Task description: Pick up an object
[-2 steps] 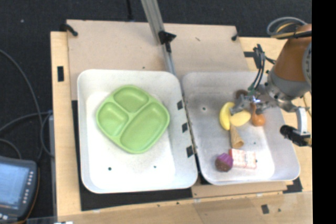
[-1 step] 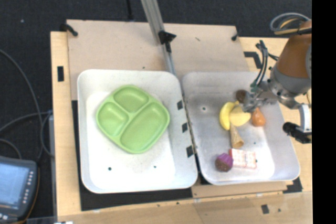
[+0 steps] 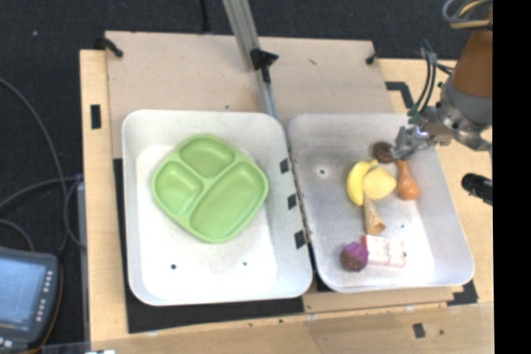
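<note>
So, progress report: nothing is picked up yet, as far as I can judge. My gripper (image 3: 412, 138) sits over the top right part of the right bin (image 3: 325, 137), low down by the pile of toy food, but I see nothing lifted off the bin floor. Whether my fingers are apart or together, I honestly cannot tell; they're a small grey blur from up here. So the whole grab-and-lift is left to do.

The likely targets are right next to me. A small brown lump (image 3: 382, 151) lies just left of my gripper, close enough that they look like they touch. An orange carrot-ish thing (image 3: 406, 181) lies just below, running down from the gripper. Either could be the one I'm going for; I can't say which.

The rest of the pile: a yellow banana (image 3: 358, 182) with a pale yellow round piece (image 3: 380, 183) pressed against it, a tan cone (image 3: 374, 218) below those, then a purple thing (image 3: 353, 256) beside a white and red box (image 3: 386, 250) near the bin's lower edge. All small, all lying flat and bunched together, so a clean single grab looks tricky.

The left bin (image 3: 141, 261) has a green divided plate (image 3: 210, 187), well apart from me.
</note>
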